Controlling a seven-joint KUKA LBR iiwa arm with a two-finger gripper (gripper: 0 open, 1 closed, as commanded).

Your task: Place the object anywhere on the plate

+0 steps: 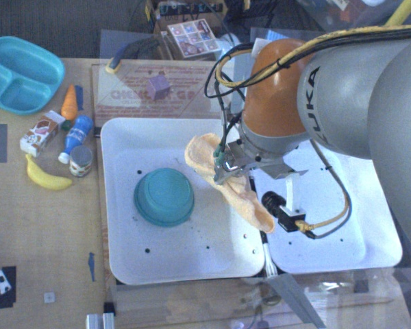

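A teal round plate [164, 196] lies in the left white bin [123, 252], left of centre. A floppy pale-yellow cloth [243, 201] stretches from the left bin's upper right across the divider toward the right bin. My gripper [222, 166] hangs under the orange wrist band, right over the cloth's middle. Its fingers pinch a fold of the cloth between them. The gripper is to the right of the plate, about a plate's width from its rim. The cloth does not touch the plate.
The right white bin [342, 242] lies under the arm, with a black-and-yellow cable connector [288, 218] hanging over it. Left of the bins on the bench are a banana [46, 175], a can, a bottle, a carton, a carrot and a blue divided tray [22, 74].
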